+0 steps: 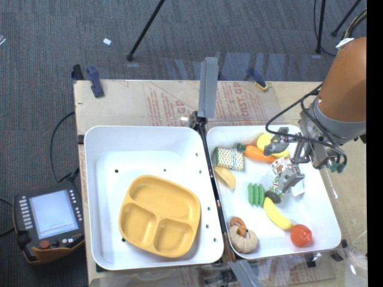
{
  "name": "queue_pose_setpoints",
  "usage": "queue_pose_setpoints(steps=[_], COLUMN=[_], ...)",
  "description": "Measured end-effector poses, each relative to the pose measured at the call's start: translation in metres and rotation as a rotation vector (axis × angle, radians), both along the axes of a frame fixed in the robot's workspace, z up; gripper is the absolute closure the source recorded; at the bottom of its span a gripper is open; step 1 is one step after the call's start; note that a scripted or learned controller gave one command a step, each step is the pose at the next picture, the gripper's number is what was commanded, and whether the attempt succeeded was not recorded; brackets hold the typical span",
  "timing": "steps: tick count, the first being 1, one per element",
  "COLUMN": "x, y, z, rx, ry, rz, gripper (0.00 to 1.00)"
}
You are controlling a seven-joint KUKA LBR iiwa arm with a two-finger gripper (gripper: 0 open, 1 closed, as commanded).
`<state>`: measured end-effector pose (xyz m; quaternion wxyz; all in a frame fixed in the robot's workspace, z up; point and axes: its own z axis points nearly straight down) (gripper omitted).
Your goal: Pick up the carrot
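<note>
The carrot (258,153) is orange with a green tip and lies in the right bin (323,217) near its far edge. It points left, with a yellow lemon (267,141) just behind it. My gripper (282,185) hangs over the middle of the right bin, below and to the right of the carrot and apart from it. Its tip is near the green beans (256,194) and the top end of a banana (277,214). The grey wrist and its cables hide part of the bin floor to the right.
The right bin also holds a patterned box (230,158), a banana slice (225,177), a red tomato (301,235) and a brown pastry (243,235). A yellow divided plate (160,215) lies in the left bin (102,154). A teach pendant (48,220) sits on the floor at left.
</note>
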<state>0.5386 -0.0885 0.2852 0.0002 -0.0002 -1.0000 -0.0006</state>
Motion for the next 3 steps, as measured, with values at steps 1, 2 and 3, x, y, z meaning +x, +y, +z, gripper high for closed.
queue_pose_setpoints(steps=[1, 2, 3], x=[0.047, 0.096, 0.094], y=[-0.032, -0.04, -0.061], z=[-0.174, -0.194, -0.199], rx=[-0.001, -0.004, -0.002], ry=[0.013, 0.016, 0.012], rz=[-0.504, -0.689, -0.879], gripper=[0.0, 0.0, 0.0])
